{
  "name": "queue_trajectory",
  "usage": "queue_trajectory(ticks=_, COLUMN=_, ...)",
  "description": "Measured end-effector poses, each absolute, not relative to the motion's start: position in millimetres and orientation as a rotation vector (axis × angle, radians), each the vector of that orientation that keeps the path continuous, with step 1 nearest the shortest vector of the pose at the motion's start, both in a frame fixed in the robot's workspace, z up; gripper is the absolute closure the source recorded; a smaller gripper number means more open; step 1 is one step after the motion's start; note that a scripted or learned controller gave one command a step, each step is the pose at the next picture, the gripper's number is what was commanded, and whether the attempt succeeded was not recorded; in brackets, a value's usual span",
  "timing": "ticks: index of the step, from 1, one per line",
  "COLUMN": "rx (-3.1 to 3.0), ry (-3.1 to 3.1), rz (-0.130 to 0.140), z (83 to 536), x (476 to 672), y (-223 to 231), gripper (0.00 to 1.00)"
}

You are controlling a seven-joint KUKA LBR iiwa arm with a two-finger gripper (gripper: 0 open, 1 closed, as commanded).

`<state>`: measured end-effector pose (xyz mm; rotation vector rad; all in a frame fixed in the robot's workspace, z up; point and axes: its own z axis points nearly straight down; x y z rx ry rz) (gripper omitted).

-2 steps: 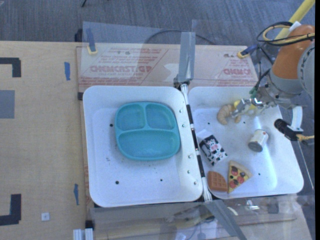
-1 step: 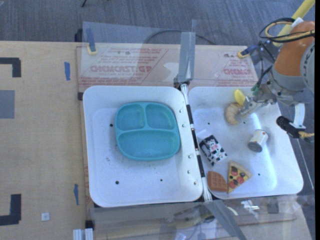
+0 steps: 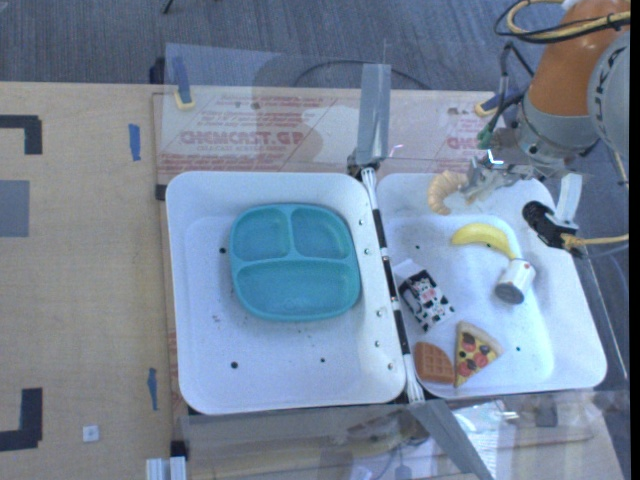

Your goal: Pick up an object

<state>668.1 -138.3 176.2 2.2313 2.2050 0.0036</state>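
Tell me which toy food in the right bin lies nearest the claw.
The pale croissant at the bin's far-left corner, right beside the claw. The banana, pizza slice and waffle lie farther toward the near side.

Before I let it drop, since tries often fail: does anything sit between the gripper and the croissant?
Nothing visible does. The gripper hangs just right of the croissant at the right bin's far edge; the banana lies nearer, off that line.

The left bin (image 3: 190,368) carries a teal divided plate (image 3: 295,261) with three compartments, lying flat near its middle. Both bins sit on a pale wooden bench (image 3: 80,268) marked with black tape corners (image 3: 25,133) and small blue tape strips (image 3: 134,141). Grey carpet (image 3: 300,13) lies beyond.
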Motion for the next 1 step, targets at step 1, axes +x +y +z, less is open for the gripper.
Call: queue_trajectory(ticks=1, rx=2.232, ry=2.205, rz=0.002, z=175.8, x=667.9, y=-138.4, gripper=0.00)
